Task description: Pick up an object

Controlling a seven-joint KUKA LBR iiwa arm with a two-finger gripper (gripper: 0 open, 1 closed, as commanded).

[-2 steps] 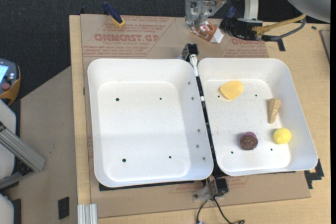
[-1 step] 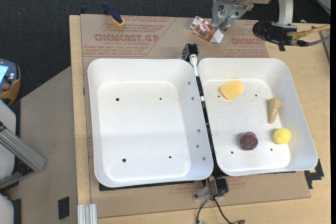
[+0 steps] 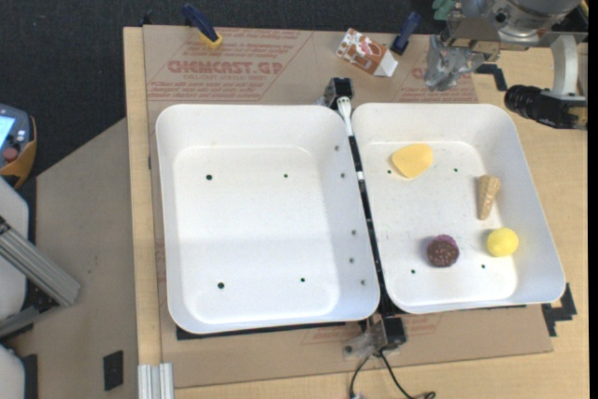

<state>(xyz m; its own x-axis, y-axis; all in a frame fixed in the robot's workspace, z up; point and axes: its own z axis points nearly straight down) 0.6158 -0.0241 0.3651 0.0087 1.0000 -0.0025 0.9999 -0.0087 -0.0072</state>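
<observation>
Nearest the lower edge of the frame, in the right bin (image 3: 537,201), sit a dark purple round piece (image 3: 443,250) and a yellow ball (image 3: 503,242), well apart from each other, probably scattered loose so that each can be taken singly. Above them, a tan cone (image 3: 488,196) lies near the bin's right wall, its long axis running almost straight up and down the frame, with the narrow tip toward the bottom. A flat yellow wedge (image 3: 412,160) rests toward the bin's upper middle. The left bin (image 3: 177,201) lies alongside. At upper right the gripper (image 3: 451,70) hangs beyond the right bin's upper rim, over the cardboard; whether its jaws are wide or narrow, I cannot tell.
</observation>
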